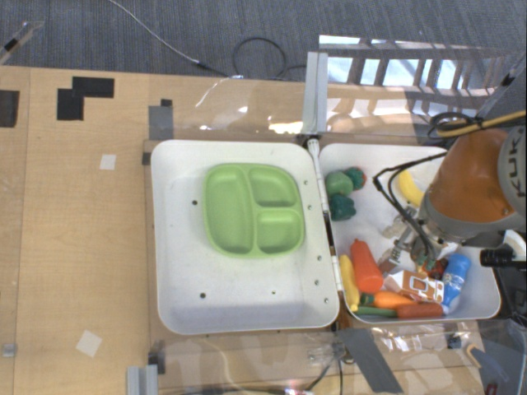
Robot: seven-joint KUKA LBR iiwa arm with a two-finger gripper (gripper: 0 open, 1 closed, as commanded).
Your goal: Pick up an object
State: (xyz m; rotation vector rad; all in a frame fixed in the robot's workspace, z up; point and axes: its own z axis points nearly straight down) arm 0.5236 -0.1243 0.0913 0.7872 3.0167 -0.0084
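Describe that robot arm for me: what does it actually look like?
The arm is rounded and grey, with a broad orange band above the wrist. Black cables loop beside it. Below sits a small metal gripper of silvery parts.

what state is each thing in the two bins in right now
green three-compartment plastic plate: flat, right way up, in the left white bin
green toy pieces: lying near the top left corner of the right white bin
orange carrot-shaped toy: lying on the bin floor
blue and white bottle: lying on its side
yellow banana-shaped toy: partly hidden by the arm
gripper: low over the toy pile, holding nothing I can see
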